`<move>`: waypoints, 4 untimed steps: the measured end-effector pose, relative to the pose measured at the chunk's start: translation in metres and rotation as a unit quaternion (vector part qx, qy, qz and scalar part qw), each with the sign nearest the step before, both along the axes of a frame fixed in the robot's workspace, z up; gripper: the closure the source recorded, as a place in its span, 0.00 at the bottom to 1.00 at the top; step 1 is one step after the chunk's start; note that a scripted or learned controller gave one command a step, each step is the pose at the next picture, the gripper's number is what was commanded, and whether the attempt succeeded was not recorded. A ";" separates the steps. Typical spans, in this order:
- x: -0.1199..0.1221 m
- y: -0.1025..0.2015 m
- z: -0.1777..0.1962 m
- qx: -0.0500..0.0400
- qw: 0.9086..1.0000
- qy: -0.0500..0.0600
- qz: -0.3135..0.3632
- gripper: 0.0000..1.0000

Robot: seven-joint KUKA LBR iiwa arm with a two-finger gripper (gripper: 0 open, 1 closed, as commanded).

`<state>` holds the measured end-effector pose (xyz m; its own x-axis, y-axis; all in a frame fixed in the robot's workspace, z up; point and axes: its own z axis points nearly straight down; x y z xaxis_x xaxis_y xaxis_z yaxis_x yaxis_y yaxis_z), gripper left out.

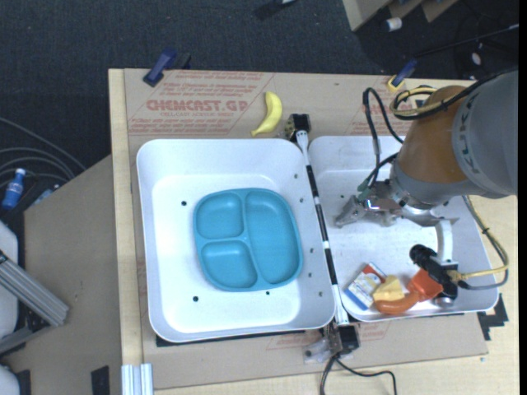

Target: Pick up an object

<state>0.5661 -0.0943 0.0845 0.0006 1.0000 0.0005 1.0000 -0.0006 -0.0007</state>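
step: pre-grasp, gripper (350,213) low in right bin (346,156)
fingers: spread, holding nothing
next: shift toward orange toy (412,296) pile below-right of grip, then close

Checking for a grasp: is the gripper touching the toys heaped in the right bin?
Apart. The camera view shows bare white floor between the gripper and the toys nearer the front edge.

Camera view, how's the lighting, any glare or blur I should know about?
Camera view: even overhead light and soft shadows; the white left bin looks bright but keeps its detail; the blue divided plate is sharp, while the gripper and the small items in the right bin look slightly soft.
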 end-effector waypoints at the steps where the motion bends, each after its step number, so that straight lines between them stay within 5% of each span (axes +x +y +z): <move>1: 0.000 0.000 0.010 0.000 1.000 0.000 0.000 1.00; 2: -0.006 0.103 0.101 0.000 1.000 0.000 0.001 1.00; 3: 0.073 0.166 0.156 0.000 1.000 -0.001 0.001 1.00; 4: 0.040 0.097 0.202 -0.001 1.000 0.000 0.000 1.00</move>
<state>0.6056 0.0026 0.2861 0.0015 1.0000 -0.0009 1.0000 -0.0015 -0.0002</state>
